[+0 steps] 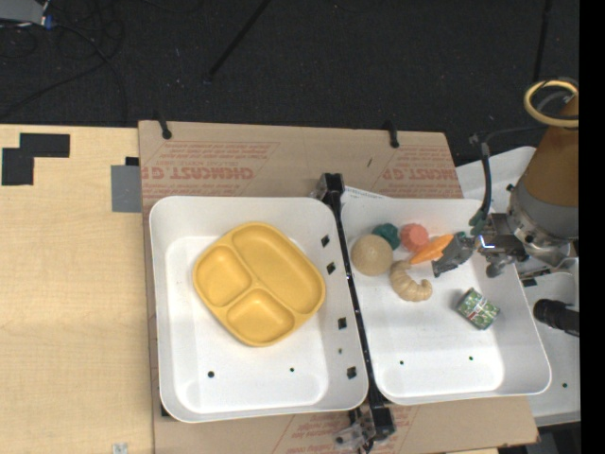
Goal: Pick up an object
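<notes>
The right bin holds several small objects. A tan ball lies at its upper left, with a teal piece and a pink-red piece behind it. An orange carrot-like piece lies beside them, and a beige croissant sits just below. A small green packet rests further right. My gripper hangs over the bin's upper right, open, with bare bin floor between its fingers. Its left finger is right next to the orange piece's tip.
The left bin holds a yellow divided plate. A black divider separates the bins. The arm's grey body with its orange band rises at the right edge. The front half of the right bin is bare.
</notes>
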`<state>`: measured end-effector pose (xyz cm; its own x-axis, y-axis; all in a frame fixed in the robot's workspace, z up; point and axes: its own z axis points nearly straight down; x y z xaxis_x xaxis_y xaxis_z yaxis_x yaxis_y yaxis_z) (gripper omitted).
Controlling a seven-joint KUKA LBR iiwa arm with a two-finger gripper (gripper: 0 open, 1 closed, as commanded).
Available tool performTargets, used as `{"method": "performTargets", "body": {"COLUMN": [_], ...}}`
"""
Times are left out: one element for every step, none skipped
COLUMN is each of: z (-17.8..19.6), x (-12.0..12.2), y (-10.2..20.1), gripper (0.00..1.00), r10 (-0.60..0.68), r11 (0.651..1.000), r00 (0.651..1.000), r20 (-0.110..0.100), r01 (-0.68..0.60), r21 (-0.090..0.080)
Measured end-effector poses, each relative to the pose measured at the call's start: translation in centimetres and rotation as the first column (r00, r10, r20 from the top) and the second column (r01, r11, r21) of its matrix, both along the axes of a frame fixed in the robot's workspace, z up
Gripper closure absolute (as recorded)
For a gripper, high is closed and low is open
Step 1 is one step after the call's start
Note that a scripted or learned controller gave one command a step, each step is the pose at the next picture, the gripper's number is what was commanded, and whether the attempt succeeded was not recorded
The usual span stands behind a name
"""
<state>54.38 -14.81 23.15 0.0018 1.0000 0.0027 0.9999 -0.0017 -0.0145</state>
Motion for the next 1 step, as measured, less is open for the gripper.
{"method": "performTargets", "body": {"z": [0.61], "x": [0.24], "y": [0.00], "gripper": [0.00], "r10": [0.002], "r11": [1.000], "r00": [1.000], "r20": [0.011], "r01": [-0.002], "r21": [-0.002]}}
